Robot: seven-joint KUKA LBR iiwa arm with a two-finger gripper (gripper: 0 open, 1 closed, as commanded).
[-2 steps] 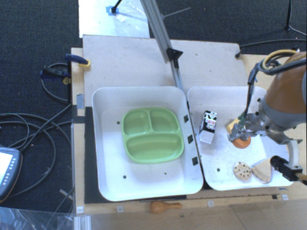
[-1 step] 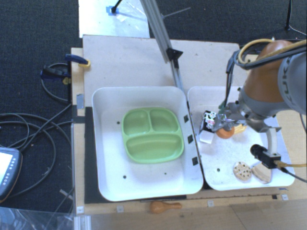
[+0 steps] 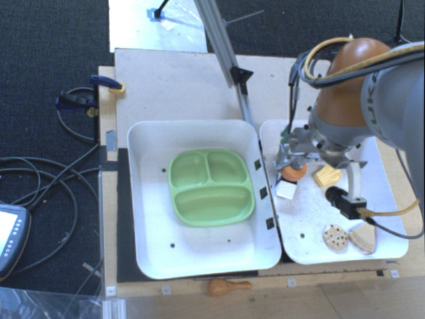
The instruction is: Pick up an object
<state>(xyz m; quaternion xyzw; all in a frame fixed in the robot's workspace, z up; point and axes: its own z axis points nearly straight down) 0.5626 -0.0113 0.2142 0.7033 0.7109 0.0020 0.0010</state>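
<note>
In left bin (image 3: pixel 143 198), green tray (image 3: pixel 211 187)

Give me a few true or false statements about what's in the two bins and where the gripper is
1. A green divided plate lies in the left bin. True.
2. The gripper is over the left bin. False: it is over the right bin, by an orange object.
3. A yellow block lies in the right bin. True.
4. The speckled cookie sits on the green plate. False: it lies in the right bin.
</note>
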